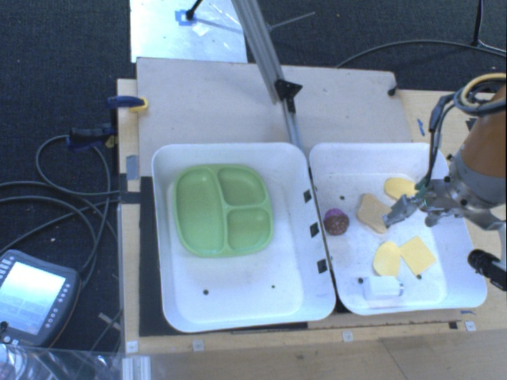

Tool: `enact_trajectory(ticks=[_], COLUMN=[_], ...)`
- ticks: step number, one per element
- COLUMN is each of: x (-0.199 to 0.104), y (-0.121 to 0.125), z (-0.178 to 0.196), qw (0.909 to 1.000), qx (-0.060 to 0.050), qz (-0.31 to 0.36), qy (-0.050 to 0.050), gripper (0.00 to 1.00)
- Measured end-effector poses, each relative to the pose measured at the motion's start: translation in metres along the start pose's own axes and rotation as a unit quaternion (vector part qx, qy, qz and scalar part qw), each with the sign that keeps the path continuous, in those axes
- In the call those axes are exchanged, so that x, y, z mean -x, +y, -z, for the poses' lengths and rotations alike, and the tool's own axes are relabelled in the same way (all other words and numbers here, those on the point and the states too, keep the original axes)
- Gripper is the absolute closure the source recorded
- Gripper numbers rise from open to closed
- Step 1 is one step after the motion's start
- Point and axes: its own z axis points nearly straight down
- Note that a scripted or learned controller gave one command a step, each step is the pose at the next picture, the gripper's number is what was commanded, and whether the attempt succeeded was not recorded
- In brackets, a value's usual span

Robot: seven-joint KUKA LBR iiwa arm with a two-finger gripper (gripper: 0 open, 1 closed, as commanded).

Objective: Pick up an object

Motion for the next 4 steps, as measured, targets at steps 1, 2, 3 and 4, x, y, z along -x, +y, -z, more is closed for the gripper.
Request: enact_trajectory(ticks=[1, 2, 3, 4], x=[0.000, 0.010, 0.011, 0.011], y=[0.000, 0.001, -0.006, -0.005], z=[0.000, -0.048, -0.098, -0.129], qw=[1.0000, 1.0000, 1.0000, 1.0000], qx=[0.000, -0.002, -0.003, -0.001], qz=[-0.001, -0.002, -0.002, -0.002], qy=[0.000, 0.000, 0.000, 0.000], gripper=[0.00, 0.00, 0.00, 0.00])
